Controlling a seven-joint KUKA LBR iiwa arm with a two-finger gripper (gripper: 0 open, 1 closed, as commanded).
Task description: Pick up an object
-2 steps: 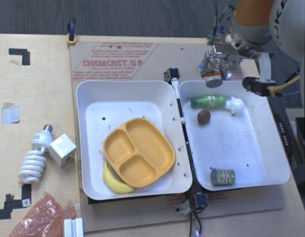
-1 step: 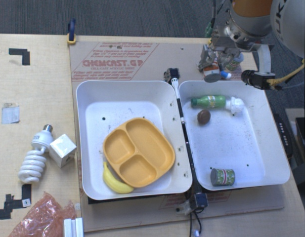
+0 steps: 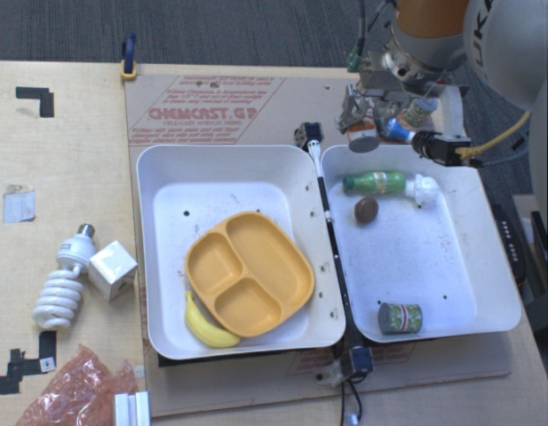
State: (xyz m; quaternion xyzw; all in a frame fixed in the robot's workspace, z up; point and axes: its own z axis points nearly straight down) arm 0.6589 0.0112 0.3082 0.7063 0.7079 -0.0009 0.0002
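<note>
My gripper (image 3: 369, 122) hangs over the back rim of the right bin (image 3: 487, 238), under the orange band of the arm. A small blue and white item (image 3: 404, 124) sits tight against the gripper's right side; I cannot tell whether it is held. In the right bin a green bottle with a white cap (image 3: 380, 182) lies on its side just below the gripper. A small brown round object (image 3: 366, 209) rests beside the bottle. A green can (image 3: 400, 318) lies near the front wall.
The left bin (image 3: 158, 193) holds an orange divided plate (image 3: 249, 273) lying over a banana (image 3: 207, 327). On the bench to the left are a spiral light bulb (image 3: 60, 282), a white cube (image 3: 112, 269) and a red mesh bag (image 3: 74, 389).
</note>
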